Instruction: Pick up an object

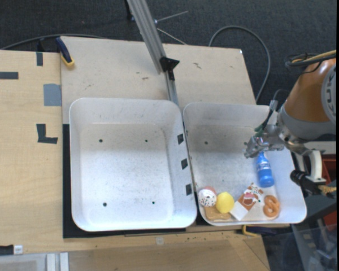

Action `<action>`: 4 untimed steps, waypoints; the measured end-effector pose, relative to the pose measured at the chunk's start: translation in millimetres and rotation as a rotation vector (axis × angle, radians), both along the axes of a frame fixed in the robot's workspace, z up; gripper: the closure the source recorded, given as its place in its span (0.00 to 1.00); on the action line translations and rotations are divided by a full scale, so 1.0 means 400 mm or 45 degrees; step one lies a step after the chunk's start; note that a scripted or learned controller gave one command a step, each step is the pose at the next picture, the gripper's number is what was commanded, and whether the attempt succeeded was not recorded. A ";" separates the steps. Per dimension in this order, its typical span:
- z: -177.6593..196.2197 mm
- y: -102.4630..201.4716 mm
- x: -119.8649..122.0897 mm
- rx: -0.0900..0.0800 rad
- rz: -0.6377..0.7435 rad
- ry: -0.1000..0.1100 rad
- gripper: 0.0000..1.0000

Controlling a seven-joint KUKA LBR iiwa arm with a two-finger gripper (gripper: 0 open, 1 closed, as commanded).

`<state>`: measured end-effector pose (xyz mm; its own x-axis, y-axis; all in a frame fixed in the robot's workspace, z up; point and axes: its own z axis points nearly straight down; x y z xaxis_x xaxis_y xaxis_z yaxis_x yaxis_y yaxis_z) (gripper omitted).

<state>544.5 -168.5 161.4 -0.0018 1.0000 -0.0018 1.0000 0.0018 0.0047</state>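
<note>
Right bin (214,123), blue bottle (264,171) under tool (259,145)

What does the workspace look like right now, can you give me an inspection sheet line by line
Surface: wooden bench bearing left bin and right bin, side by side.
Job's things: blue bottle, yellow ball, speckled white ball, red-white toy and orange pretzel-like piece, all in the right bin's near end.
Clutter: grey tape and black marks on the bench.
Grippers: gripper above the blue bottle; finger state unclear.
Cables: black cable behind the bench.
Surroundings: dark carpet, slanted metal pole.
</note>
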 end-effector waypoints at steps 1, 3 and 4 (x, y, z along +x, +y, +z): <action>0.134 0.023 -0.009 0.001 0.001 0.001 1.00; 0.181 0.152 0.034 0.003 0.005 0.009 1.00; 0.197 0.296 0.082 0.004 0.008 0.006 1.00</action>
<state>577.4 -50.1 240.1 -0.0079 1.0000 0.0018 1.0000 0.0079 0.0000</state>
